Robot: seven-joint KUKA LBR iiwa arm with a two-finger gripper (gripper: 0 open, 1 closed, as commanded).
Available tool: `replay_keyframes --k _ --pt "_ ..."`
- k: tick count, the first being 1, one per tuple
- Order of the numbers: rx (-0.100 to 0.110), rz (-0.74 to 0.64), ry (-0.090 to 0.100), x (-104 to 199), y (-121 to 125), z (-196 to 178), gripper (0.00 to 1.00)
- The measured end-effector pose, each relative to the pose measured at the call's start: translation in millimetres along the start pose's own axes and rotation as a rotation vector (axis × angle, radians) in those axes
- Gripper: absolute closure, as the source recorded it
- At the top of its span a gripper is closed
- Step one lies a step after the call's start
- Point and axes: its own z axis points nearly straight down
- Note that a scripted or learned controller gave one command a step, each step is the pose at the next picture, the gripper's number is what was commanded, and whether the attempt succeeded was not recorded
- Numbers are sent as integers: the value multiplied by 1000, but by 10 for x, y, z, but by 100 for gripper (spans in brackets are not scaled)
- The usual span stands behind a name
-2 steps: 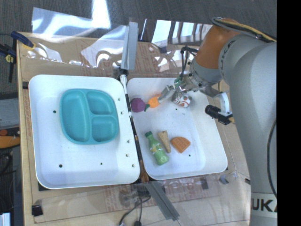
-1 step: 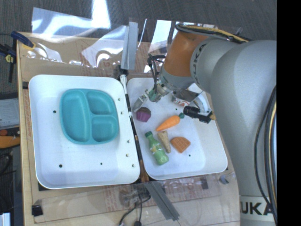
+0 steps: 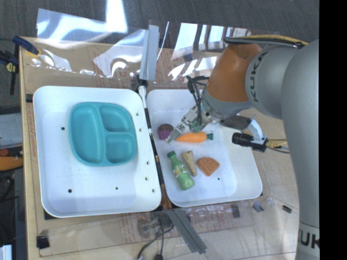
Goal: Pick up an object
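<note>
The right bin (image 3: 246, 180) holds an orange toy carrot (image 3: 191, 137), a purple round piece (image 3: 165, 130), a green bottle (image 3: 181, 171), a tan cone (image 3: 188, 162) and a brown cracker-like piece (image 3: 208, 166). My gripper (image 3: 184, 129) is low in this bin, just above the carrot's upper edge and to the right of the purple piece. It is open, with one finger (image 3: 173, 136) reaching down by the carrot's left tip. I see nothing held between the fingers.
The left bin (image 3: 54, 183) holds a teal divided tray (image 3: 103, 132). The arm's orange band (image 3: 233, 75) and grey body cover the right bin's far right corner. A black cable plug (image 3: 246, 140) hangs over the right bin's right side.
</note>
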Motion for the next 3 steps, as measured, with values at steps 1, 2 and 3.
replay_keyframes --k 1,2,3 --pt "-1 259 -2 -316 186 396 0" --pt "0 246 0 -284 -453 395 0" --pt "0 243 1 -289 -449 291 100"
